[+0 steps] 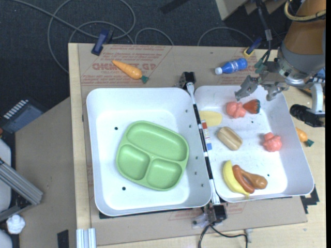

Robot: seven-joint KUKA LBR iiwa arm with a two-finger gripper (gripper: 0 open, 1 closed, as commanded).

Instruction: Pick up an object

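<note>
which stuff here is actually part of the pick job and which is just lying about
In play:
gripper, open, above the right bin
red toy and pink toy just below it
bread roll
second pink toy
banana
sausage
yellow piece

Lying about:
green divided tray in the left bin
carrot and blue bottle on the bench

light is even and fairly bright, seemingly from overhead. the white bins (155, 99) glare softly with only faint shadows. the dark floor (31, 30) loses detail. the picture is slightly soft and grainy, blurrier towards the corners.
</note>
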